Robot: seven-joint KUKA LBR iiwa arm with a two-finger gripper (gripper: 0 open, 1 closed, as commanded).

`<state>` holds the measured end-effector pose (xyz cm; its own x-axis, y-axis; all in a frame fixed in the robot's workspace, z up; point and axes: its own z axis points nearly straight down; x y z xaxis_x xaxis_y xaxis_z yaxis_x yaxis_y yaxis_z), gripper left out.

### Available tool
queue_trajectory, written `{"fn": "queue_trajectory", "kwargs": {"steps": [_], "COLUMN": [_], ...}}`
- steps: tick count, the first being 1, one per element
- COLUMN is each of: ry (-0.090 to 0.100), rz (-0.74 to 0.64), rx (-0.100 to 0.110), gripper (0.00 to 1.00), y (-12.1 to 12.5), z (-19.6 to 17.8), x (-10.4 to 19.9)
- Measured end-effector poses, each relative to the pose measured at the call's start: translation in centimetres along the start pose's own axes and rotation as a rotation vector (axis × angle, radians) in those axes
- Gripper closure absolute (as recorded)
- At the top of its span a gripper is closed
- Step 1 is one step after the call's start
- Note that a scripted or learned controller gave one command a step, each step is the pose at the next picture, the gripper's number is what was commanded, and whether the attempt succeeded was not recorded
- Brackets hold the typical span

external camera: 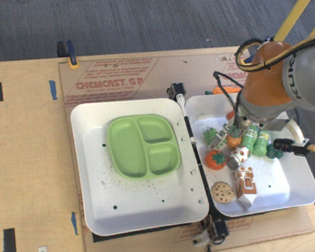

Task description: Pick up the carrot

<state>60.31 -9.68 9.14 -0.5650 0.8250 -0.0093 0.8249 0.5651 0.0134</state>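
In the right bin (295, 193), a small orange carrot (234, 141) lies among a cluster of toy foods near the middle. My gripper (229, 134) comes down from the grey and orange arm right at the carrot's upper left end, and its metal tip overlaps the carrot. Part of the carrot is hidden beneath the gripper, so the view does not tell whether it is gripped.
Crowded around the carrot are green bottles (256, 140), a red tomato (216, 160), a small can (240, 156), a green leafy piece (210, 135), a cookie (222, 191) and a carton (245, 184). The left bin (98, 199) holds a green divided plate (144, 146). Cables trail at right.
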Motion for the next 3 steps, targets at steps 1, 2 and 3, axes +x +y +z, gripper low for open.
{"fn": "queue_trajectory", "kwargs": {"steps": [1,2,3], "ry": [0.008,-0.001,0.008], "rz": [0.618,0.472,0.930], "rx": [0.009,0.001,0.007], "gripper": [0.00,0.00,0.00], "y": [1.3,-3.0,-3.8], "z": [0.2,0.0,0.1], "x": [-3.3,-0.6,0.6]}}
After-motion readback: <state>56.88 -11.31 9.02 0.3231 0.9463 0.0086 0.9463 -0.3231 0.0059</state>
